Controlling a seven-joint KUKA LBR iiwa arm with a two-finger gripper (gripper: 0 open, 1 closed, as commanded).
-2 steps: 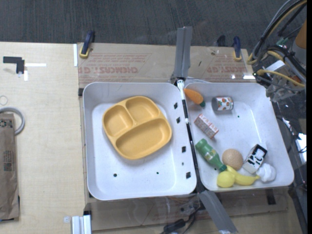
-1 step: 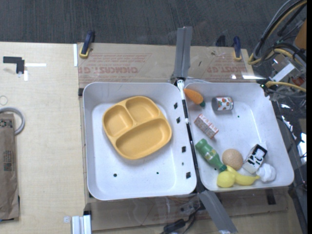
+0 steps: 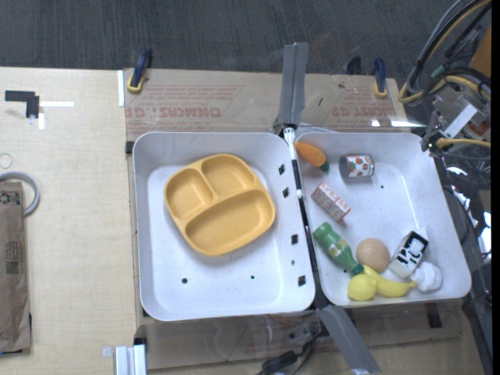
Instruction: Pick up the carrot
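The carrot [image 3: 311, 155] is small and orange with a green end. It lies in the far left corner of the right bin [image 3: 422, 180], close to the divider between the two bins. Nothing touches it or covers it. A small tin can [image 3: 357, 166] stands just to its right.
In the right bin lie a pink-brown carton [image 3: 330, 202], a green bottle [image 3: 336, 248], a tan ball [image 3: 373, 253], yellow fruit [image 3: 375, 286] and a black-and-white item [image 3: 409, 253]. The left bin [image 3: 148, 233] holds a yellow divided plate [image 3: 219, 203]. Cables [image 3: 445, 45] hang at the upper right.
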